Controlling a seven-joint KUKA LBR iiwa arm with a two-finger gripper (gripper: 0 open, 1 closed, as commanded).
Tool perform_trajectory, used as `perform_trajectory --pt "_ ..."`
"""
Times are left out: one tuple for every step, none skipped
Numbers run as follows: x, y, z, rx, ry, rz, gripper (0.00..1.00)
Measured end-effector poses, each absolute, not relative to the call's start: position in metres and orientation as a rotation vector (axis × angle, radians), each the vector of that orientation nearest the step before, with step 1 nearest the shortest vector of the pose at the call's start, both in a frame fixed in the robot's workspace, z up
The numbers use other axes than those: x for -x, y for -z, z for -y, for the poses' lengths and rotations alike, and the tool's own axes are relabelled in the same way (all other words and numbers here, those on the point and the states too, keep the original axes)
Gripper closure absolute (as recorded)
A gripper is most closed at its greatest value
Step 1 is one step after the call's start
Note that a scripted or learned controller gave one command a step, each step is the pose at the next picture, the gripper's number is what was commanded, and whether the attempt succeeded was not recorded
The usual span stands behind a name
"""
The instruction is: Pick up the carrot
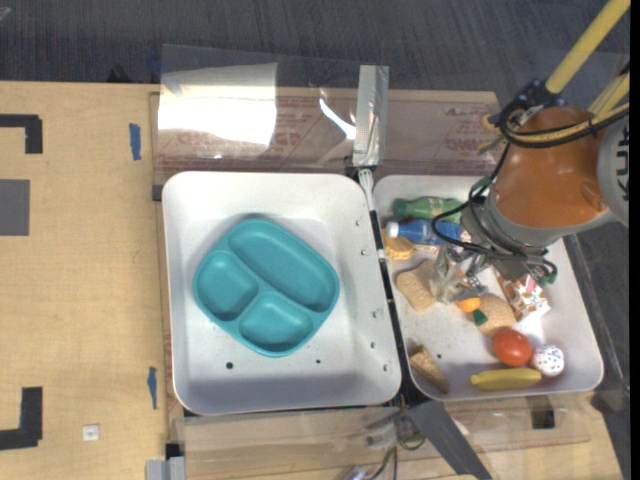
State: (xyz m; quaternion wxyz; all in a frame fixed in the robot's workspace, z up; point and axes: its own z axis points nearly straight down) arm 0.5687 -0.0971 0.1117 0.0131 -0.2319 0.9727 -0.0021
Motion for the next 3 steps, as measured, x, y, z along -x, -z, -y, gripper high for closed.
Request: perform_trajectory --pt "-0.531 -0.089 0.176 1.316 0.008 -2.845 1.0" --pt "-0.529 -0.188 0.134 1.063 0.008 -2.943 1.0" --pt "-0.495 -0.258 0.092 0.861 0.006 -3.007 1.0"
